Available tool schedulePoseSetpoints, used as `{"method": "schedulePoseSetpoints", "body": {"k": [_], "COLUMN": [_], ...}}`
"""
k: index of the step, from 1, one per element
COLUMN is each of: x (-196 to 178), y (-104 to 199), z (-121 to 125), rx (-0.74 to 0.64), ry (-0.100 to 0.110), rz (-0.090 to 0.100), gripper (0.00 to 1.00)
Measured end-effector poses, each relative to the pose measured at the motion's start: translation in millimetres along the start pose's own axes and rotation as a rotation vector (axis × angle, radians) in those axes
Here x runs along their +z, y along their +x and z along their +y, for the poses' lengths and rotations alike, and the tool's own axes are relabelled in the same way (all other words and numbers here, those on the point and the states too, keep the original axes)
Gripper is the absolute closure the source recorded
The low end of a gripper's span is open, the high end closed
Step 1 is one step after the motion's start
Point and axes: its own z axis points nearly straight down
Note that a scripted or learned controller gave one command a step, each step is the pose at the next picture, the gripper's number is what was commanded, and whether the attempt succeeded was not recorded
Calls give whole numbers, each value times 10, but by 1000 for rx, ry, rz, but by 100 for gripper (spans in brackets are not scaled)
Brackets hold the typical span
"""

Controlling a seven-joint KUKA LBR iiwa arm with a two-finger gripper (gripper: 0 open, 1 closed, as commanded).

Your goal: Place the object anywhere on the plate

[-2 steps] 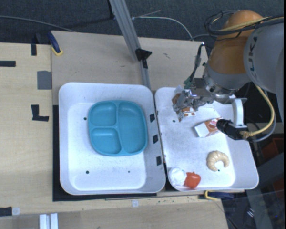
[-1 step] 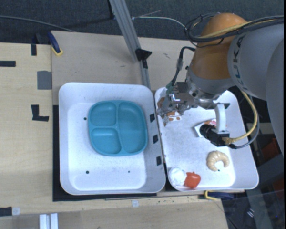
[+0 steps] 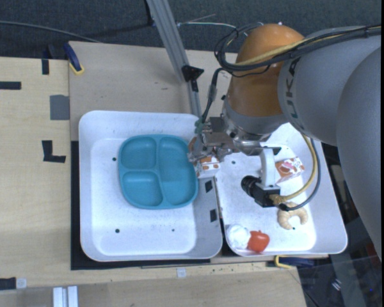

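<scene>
Teal plate [image 3: 159,172] sits in the left bin [image 3: 96,235], and my gripper [image 3: 207,155] hangs at its right edge, fingers clenched on a small orange-and-white object [image 3: 208,164] (carry step, I judge). Next I'd shift it left over the plate, then release.

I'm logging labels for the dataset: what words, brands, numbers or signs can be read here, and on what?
Letters on the grey arm, seen sideways: too blurred and cut off to read.
Red and white packet in the right bin: print too small to read.
Small orange and white object by the gripper: markings unreadable.
</scene>
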Motion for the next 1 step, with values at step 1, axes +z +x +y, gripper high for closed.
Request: {"method": "schedulePoseSetpoints", "body": {"k": [1], "x": [146], "y": [457], "z": [-144], "rx": [2], "ry": [1], "rz": [-2], "gripper": [100]}}
